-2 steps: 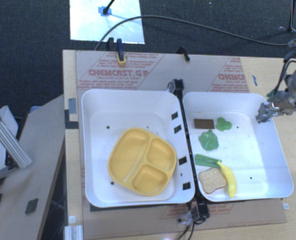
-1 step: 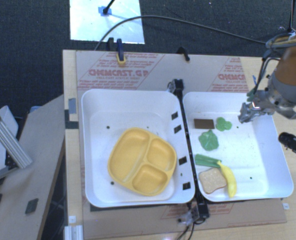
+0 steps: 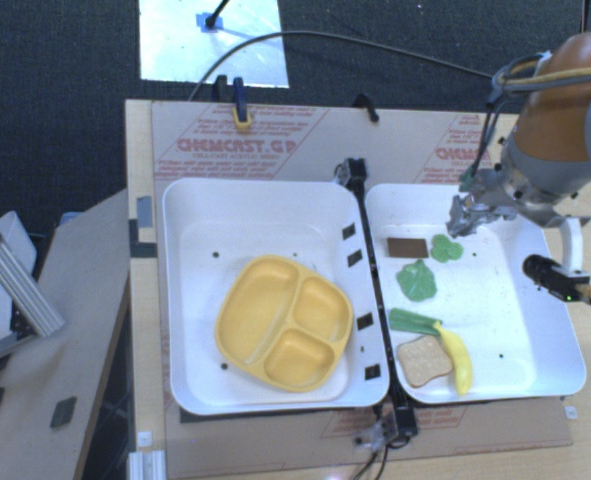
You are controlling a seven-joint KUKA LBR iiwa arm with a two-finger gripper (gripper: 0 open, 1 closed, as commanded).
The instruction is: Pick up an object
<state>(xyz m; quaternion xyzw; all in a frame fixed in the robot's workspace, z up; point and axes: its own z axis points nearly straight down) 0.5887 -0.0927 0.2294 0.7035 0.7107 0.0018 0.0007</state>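
Note:
My gripper (image 3: 461,219) hangs over the back of the right bin (image 3: 535,313), just above and right of a small green piece (image 3: 446,248). Its fingertips are too small and dark to read. A brown flat block (image 3: 407,247) lies to the left of that piece. A larger green leafy piece (image 3: 416,281) sits below it. Near the bin's front lie a green pod (image 3: 412,320), a slice of toast (image 3: 424,360) and a yellow banana (image 3: 459,357). Nothing shows between the fingers.
The left bin (image 3: 205,218) holds a yellow divided plate (image 3: 284,322). A black divider with clips (image 3: 369,288) runs between the bins. A black fitting (image 3: 553,274) on the arm hangs over the right bin's right side.

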